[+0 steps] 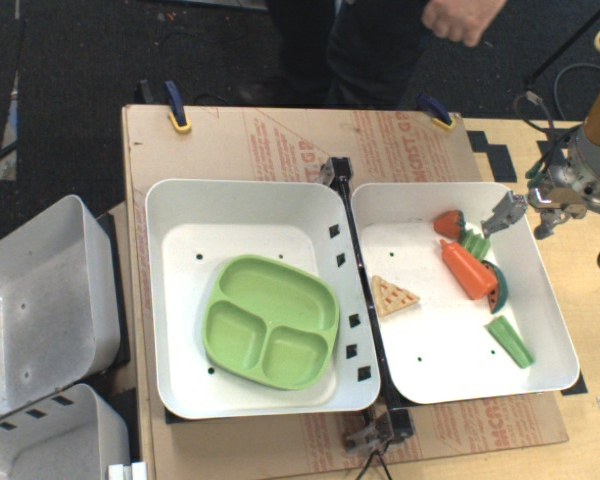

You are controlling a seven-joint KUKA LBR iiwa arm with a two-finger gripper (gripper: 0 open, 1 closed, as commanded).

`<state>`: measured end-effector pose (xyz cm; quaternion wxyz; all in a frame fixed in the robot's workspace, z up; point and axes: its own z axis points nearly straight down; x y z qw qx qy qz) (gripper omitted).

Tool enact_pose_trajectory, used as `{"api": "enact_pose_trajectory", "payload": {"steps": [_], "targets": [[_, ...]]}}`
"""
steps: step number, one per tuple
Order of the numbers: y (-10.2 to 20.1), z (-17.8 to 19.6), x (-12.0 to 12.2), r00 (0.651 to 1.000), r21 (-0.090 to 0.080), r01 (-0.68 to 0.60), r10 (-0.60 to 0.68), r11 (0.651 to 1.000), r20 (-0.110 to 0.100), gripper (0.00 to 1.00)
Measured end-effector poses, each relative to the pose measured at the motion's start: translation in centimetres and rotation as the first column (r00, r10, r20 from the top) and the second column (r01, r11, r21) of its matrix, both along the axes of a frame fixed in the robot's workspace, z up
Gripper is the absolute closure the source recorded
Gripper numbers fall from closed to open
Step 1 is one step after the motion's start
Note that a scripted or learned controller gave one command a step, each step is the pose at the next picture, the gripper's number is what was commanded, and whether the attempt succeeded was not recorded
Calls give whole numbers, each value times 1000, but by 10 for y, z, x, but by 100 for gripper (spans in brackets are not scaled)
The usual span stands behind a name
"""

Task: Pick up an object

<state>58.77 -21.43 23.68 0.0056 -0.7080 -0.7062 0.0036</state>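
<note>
In the right bin [540, 368] lie an orange carrot [466, 269] with a green top, a small red piece [448, 224] just behind it, a green pod [510, 342] toward the front right, and a tan pizza slice [391, 296] close to the left wall. My gripper [524, 216] hangs over the far right corner of that bin, just right of the red piece and the carrot's far end. It is open, and nothing sits between its fingers [502, 212].
The left bin [170, 218] holds a green divided plate [270, 320]. A black divider bar [355, 268] runs between the bins. Grey tubs [40, 298] stand at the left. A person's hand [460, 13] hovers beyond the bench's far edge.
</note>
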Motion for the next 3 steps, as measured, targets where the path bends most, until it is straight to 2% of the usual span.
{"api": "enact_pose_trajectory", "payload": {"steps": [1,2,3], "targets": [[1,8,3,1000,-3,-4,4,1000,13,0],[10,-47,-4,1000,-2,-2,2,1000,8,0],[7,-91,0,1000,-3,-2,2,1000,10,0]]}}
